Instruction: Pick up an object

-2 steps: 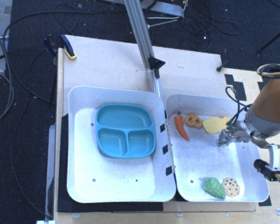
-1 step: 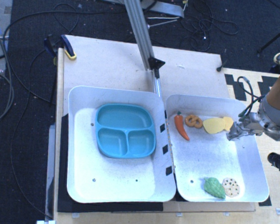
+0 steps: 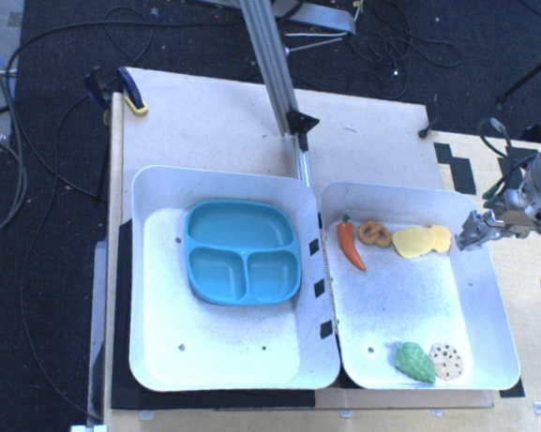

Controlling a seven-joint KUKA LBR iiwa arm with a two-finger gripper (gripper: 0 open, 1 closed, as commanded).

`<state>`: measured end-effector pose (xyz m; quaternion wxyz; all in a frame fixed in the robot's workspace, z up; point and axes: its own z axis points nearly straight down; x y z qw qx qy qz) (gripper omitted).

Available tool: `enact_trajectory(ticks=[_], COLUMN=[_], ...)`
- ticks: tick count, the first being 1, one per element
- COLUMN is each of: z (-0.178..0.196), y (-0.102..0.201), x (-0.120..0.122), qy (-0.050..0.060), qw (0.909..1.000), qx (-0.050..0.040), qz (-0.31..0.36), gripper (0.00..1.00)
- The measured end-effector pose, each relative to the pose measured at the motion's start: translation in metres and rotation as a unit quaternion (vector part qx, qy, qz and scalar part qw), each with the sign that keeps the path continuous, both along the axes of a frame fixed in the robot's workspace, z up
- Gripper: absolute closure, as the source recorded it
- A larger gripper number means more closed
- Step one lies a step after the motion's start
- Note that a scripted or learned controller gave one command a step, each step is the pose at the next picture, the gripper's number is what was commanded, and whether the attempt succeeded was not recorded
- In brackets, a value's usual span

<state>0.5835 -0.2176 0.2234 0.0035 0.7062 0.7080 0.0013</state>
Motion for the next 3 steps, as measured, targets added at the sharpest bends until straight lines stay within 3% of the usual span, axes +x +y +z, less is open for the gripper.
enact_trajectory(ticks=[1,3], z=[0.039,0.034], y=[0.000,0.096], x=[0.001,0.010], qy=[0.001,0.003], qw=[1.0000,1.0000], qx=[0.0004,0.0019], qz=[0.000,0.002], gripper=[1.00,1.00])
